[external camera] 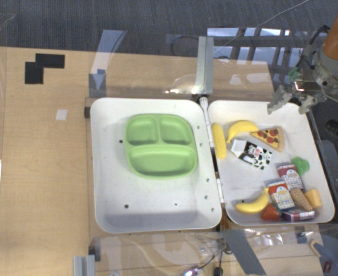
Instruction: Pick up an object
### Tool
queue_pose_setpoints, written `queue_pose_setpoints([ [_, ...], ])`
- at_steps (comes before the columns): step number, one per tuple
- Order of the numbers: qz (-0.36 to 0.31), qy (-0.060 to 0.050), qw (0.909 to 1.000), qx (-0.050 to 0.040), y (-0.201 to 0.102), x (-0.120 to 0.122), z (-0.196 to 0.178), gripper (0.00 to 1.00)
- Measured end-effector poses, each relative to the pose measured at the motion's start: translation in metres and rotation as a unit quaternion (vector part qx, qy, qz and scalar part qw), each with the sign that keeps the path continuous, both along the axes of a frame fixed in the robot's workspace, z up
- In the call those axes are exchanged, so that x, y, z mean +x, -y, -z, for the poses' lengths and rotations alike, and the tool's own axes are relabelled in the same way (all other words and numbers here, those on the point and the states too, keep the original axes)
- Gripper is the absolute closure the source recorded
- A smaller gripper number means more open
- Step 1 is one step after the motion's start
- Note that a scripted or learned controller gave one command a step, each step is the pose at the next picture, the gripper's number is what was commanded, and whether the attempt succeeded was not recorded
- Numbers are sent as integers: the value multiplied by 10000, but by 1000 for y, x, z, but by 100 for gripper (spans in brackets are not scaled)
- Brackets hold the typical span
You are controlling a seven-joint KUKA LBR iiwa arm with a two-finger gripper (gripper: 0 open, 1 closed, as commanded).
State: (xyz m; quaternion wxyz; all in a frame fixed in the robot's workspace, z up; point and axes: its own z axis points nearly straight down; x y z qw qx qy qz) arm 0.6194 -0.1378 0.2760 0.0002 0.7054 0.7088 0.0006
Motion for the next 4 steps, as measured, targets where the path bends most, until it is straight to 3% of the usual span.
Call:
queue_pose_setpoints([
  [1,870,-14,9962,2,-9,-35,130,0],
  [2,67,285,9996,-64,-30,-44,157,0],
  [4,-331,129,9994,-32,-32,14,181,0],
])
